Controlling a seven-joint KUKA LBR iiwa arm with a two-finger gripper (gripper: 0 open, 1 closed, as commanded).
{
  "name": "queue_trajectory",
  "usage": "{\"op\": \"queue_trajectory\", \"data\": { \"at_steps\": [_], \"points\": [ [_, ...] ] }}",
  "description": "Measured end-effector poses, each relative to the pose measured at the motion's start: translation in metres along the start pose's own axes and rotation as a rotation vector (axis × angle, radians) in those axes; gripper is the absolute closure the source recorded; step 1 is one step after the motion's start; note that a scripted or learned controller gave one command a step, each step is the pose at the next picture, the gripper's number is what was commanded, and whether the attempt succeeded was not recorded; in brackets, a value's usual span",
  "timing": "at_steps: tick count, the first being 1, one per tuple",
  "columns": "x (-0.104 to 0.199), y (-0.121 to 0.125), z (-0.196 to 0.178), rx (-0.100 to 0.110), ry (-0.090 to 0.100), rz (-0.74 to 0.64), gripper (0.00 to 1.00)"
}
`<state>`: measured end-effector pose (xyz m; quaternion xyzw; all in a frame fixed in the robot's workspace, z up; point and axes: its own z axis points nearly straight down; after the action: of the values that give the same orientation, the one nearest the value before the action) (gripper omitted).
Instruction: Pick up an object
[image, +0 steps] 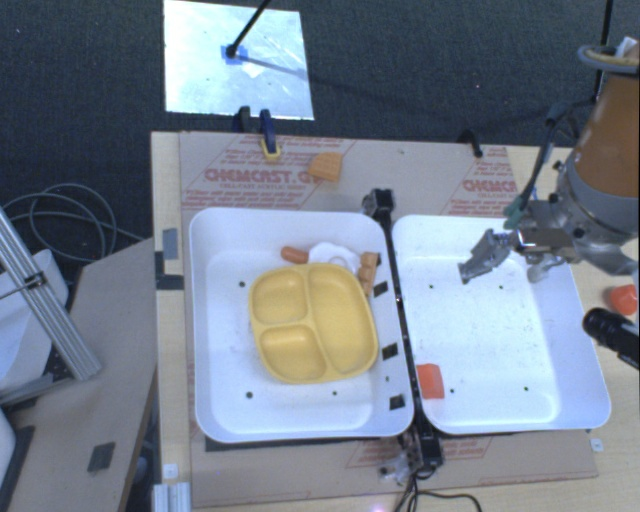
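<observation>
A yellow sectioned plate (311, 322) lies in the left bin (222, 400). Behind it sit a small orange sausage-shaped piece (294, 255), a white object (334, 256) and a tan cork-like piece (368, 270) near the bin's right wall. An orange-red block (430, 380) rests at the front left corner of the right bin (560, 400). My gripper (482, 258) hangs over the back part of the right bin, pointing left, with nothing visible between its fingers. It is well apart from the orange-red block.
An orange-tan block (325, 166) lies on the cardboard behind the left bin, next to a blue and yellow clamp (268, 132). A shiny foil sheet (238, 60) lies farther back. An orange item (623, 298) sits outside the right bin's right edge.
</observation>
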<state>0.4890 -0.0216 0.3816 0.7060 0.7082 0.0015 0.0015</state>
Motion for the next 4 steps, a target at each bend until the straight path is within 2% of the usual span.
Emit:
{"op": "queue_trajectory", "data": {
  "at_steps": [4],
  "points": [
    [0.0000,0.0000,0.0000,0.000,0.000,0.000,0.00]
  ]
}}
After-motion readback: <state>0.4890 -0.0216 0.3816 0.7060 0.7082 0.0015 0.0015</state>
